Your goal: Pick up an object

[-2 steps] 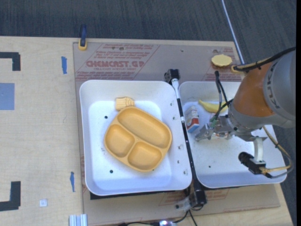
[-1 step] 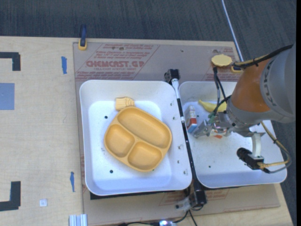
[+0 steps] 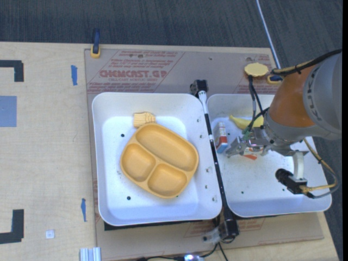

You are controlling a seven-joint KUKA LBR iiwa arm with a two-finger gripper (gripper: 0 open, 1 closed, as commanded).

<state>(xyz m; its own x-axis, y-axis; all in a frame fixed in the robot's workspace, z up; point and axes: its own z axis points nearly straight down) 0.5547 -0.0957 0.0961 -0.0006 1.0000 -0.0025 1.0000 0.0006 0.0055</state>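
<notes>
My gripper [image 3: 243, 148] hangs low over the left half of the right bin [image 3: 255, 192]. Just left of it stands a small white tube with a red and blue label [image 3: 222, 136]. A yellow banana-shaped piece [image 3: 239, 122] lies behind the gripper, partly hidden by the wrist. A small red-orange item [image 3: 249, 156] peeks out from under the gripper. Nothing is seen to be held. The left bin [image 3: 103, 145] holds an orange three-compartment plate [image 3: 159, 161] and a small tan piece [image 3: 144, 118] at the plate's far edge.
The grey arm with its orange band [image 3: 293, 105] covers the right bin's far right part. A black divider [image 3: 212, 151] runs between the two bins. A yellow disc [image 3: 256, 69] sits on the cardboard behind the right bin.
</notes>
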